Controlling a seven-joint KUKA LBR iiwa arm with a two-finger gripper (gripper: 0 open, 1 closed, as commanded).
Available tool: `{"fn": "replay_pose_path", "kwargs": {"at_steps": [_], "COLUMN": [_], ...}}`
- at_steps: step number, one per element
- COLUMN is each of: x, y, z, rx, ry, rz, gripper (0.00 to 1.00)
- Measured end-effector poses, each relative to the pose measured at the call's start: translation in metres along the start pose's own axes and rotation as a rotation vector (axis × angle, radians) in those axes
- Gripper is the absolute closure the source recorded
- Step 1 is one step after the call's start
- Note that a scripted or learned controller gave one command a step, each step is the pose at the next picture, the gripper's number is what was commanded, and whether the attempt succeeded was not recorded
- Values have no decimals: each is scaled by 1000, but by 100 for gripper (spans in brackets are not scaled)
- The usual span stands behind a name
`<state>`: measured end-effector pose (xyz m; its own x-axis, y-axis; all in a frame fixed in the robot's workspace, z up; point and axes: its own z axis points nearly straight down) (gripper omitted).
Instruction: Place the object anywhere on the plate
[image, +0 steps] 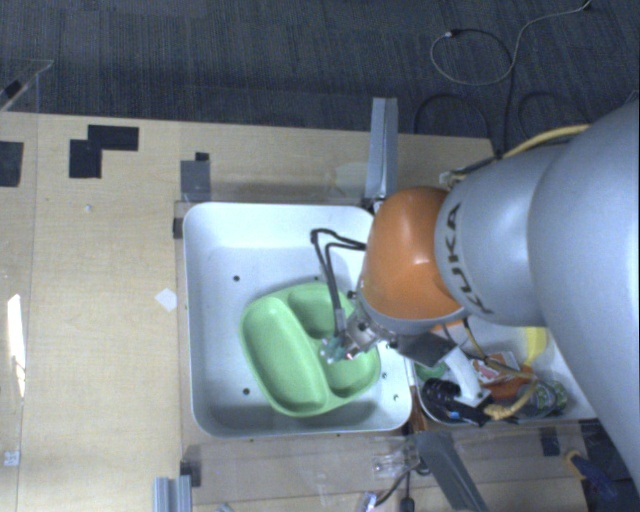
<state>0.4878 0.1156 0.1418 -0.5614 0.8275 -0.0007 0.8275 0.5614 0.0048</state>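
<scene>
The plate (285, 352) is pale green and divided into compartments. It lies tilted across the lower middle of the left white bin (225, 262), with its one large compartment toward the bin's left and two smaller ones toward the right. The end effector (342, 347) is low over the plate, at the ridge where the large compartment meets the smaller ones. Its tip looks to be touching or just above the green surface. Whether it is spread or pressed together cannot be told from this slant, and nothing can be made out in its grip.

A thin black cable (325, 242) loops up from it toward the orange band (400, 262), which hangs over the bin's right wall. The grey arm (565, 230) fills the right side and covers most of the neighbouring bin. Below the arm, a few small yellow and orange things (508, 385) peek out, too hidden to name.

The bin sits on a pale wooden counter (100, 320), which bears black marks (100, 148) at its upper left. A grey bracket (195, 178) stands just beside the bin's upper left corner.
</scene>
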Motion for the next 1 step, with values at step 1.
{"fn": "replay_pose_path", "kwargs": {"at_steps": [1], "x": [-29], "y": [-8], "z": [-104], "rx": [-2], "ry": [-2], "rz": [-4], "gripper": [100]}}
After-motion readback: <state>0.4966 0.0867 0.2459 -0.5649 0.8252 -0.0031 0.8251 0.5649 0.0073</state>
